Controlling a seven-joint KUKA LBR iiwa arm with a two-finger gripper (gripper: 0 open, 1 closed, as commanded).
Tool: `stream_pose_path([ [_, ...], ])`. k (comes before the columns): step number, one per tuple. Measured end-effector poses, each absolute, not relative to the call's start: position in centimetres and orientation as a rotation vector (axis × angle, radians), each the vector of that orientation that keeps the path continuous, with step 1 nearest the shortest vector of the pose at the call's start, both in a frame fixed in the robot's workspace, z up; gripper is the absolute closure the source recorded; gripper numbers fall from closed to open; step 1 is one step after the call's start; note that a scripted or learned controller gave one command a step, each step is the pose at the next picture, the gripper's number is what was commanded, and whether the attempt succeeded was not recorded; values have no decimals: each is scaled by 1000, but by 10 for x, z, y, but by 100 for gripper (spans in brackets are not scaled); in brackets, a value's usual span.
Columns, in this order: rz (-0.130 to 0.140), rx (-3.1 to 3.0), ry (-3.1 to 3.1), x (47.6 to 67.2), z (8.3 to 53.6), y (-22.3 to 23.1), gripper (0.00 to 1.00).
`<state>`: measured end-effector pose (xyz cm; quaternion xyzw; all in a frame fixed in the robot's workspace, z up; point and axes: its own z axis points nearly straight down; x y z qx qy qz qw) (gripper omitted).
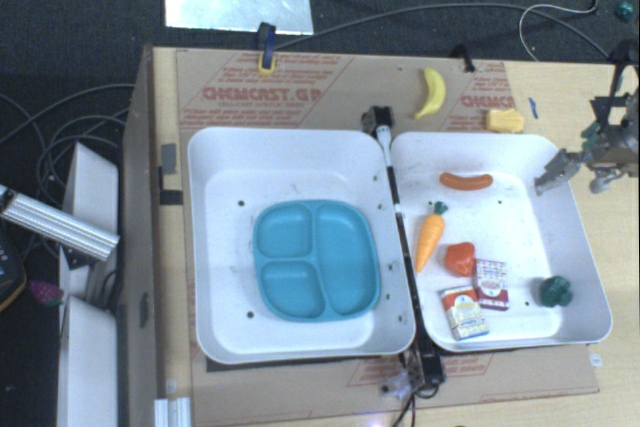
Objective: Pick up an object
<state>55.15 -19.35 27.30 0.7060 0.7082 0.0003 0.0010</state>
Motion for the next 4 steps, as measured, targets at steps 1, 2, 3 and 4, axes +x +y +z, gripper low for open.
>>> stream_pose_path([
  [1,1,2216,2225,539,213,-138,0],
  [2,0,2219,2226,558,128,-102,0],
  [3,1,2220,2222,530,84,-115,0],
  [4,3,2218,2222,531,94,-115,100],
])
